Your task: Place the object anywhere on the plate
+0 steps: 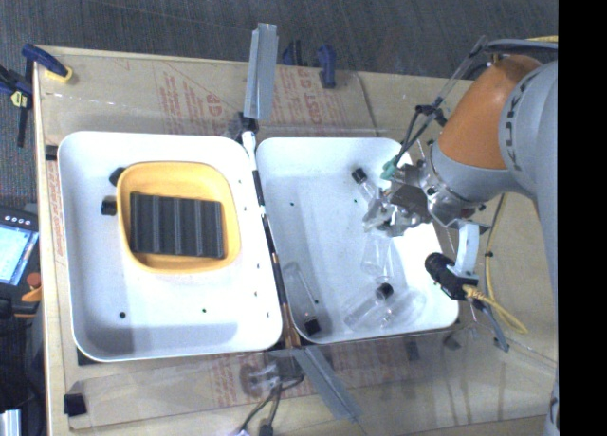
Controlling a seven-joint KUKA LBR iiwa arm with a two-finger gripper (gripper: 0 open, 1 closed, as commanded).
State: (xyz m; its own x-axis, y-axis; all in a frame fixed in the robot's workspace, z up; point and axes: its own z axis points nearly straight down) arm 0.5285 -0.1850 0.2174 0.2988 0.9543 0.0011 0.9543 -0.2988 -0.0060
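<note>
Hand [387,214] low over right bin [313,178], near its right side; can't tell if open or shut tbh. Clear plastic object [379,282] lying in that bin w/ black cap, just below hand. Yellow plate [178,178] in left bin [85,263], dark ridged insert on it.

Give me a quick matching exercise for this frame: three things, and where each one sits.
Things:
1. yellow rounded plate with dark ribbed insert
2. clear plastic vials with black caps
3. arm's end effector

Places:
a. lying in the right white bin
b. above the right bin's right half
c. in the left white bin

Pairs: 1-c, 2-a, 3-b
</note>
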